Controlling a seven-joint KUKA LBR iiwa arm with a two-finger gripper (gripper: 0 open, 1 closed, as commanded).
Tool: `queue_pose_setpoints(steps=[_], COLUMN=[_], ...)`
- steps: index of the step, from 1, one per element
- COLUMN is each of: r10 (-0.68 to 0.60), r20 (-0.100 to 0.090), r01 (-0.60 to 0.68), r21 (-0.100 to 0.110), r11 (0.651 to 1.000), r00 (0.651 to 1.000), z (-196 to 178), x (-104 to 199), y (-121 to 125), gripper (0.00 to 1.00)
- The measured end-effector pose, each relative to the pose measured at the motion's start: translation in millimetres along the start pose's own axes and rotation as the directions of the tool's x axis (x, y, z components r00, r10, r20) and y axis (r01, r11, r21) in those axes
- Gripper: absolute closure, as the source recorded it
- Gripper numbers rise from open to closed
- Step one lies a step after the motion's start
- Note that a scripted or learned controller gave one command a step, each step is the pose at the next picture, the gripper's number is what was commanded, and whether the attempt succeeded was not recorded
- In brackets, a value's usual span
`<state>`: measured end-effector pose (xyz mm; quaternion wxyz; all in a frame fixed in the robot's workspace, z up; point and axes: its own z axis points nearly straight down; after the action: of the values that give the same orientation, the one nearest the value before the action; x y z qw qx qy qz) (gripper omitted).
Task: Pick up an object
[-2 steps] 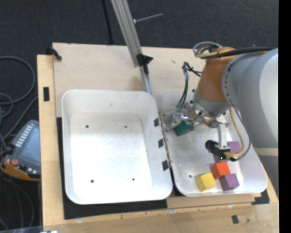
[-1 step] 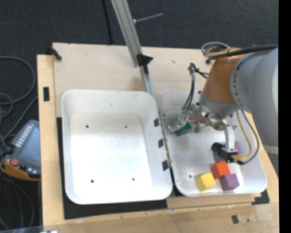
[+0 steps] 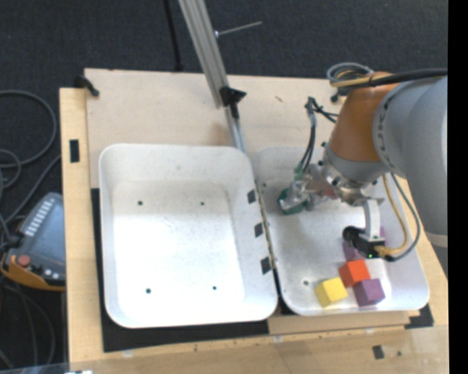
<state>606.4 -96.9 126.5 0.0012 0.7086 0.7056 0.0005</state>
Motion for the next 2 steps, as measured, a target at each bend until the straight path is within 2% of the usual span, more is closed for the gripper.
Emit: queue_pose_setpoints(steps=[1,2], r10=[-0.013,-0.008], r20=[-0.002,0.001], r01=[0.013,0.008], r21=[-0.008,0.0], r11=[1.0,1.0], r00=[1.0,1.0], z=[-75.5,-77.5], x=[63.7,49.0], y=[46.5,67.0], gripper=[1.0,1.0])
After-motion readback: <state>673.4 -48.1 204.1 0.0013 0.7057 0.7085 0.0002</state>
